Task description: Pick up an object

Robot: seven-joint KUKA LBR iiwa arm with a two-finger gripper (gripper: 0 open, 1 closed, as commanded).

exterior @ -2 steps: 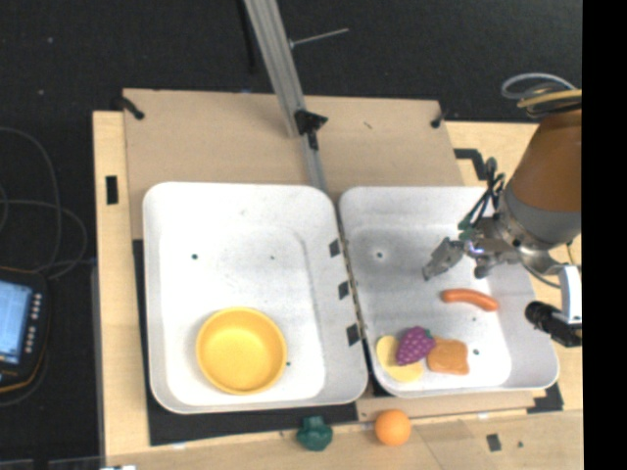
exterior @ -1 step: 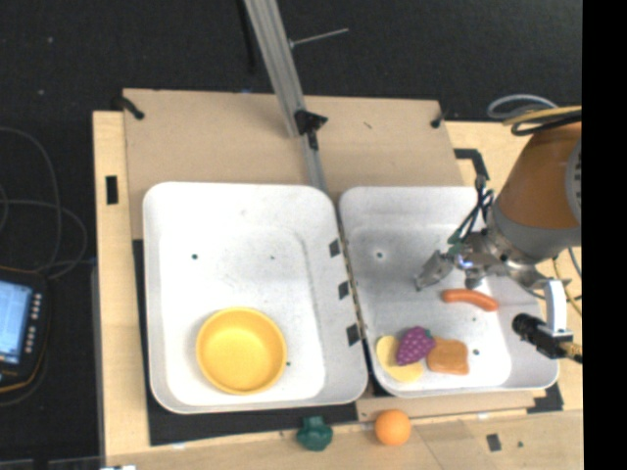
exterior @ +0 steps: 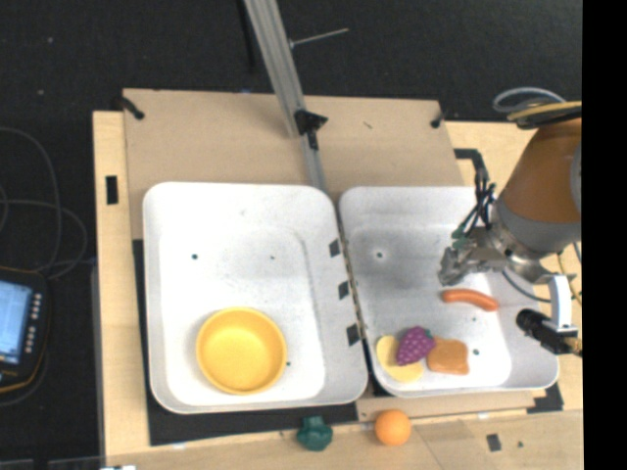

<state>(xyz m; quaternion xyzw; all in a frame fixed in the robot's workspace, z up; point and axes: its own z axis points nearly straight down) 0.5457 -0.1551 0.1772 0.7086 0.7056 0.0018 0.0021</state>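
Dark flooring surrounded the pale wooden surface (exterior: 245,135), on which two shallow white bins sat side by side. We took the orange carrot-like piece (exterior: 469,299) in the right bin (exterior: 392,223) as the likeliest thing to pick: it lay flat on the bin floor, long axis roughly across the view, just below the tool (exterior: 460,260). It looked like a small toy food, so we judged it light, stiff and somewhat slick, best taken across its narrow middle so that it would not pivot or squirt out. The tool hung just above it, near but apparently not touching; we could not tell from this view whether it was spread or pressed together, and nothing showed between its tips. Closer to the bin's near wall lay a purple grape cluster (exterior: 415,342) resting partly on a yellow piece (exterior: 395,358), with an orange-brown chunk (exterior: 449,357) just beside them. The left bin (exterior: 235,233) held a yellow bowl (exterior: 241,350). Outside the bins, on the front edge, sat an orange ball (exterior: 392,427) and a small green object (exterior: 313,434).
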